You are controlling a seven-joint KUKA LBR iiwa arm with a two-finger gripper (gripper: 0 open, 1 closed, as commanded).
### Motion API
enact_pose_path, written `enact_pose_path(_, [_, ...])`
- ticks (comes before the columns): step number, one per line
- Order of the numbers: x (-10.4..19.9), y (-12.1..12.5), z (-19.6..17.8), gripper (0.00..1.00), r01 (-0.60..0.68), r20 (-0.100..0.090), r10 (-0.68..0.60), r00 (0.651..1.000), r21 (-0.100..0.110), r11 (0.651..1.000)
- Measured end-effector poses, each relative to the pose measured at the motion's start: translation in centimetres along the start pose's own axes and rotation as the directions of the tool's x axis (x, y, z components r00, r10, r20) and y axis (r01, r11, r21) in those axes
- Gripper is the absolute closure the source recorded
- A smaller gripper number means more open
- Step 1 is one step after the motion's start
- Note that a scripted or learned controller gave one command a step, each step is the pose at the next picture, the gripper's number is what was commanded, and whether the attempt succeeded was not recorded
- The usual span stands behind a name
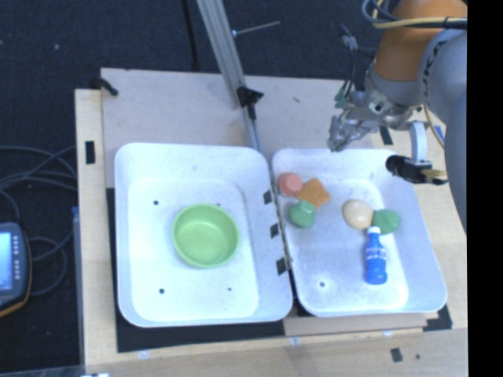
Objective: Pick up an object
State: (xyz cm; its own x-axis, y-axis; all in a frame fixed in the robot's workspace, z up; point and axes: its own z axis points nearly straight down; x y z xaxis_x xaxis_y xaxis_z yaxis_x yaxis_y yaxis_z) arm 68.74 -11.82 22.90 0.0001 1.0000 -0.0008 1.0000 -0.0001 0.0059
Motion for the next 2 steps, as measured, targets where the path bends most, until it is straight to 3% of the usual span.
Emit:
enact_pose_path(1, [0.0,0.0,-1.3,1.0,0.0,-0.001,0.0,1.0,0.004,1.0])
enact_pose_path(2, [3.9,-1.5,-1.5,1.0,0.002,-0.001,-0.002,1.0,0.004,1.0])
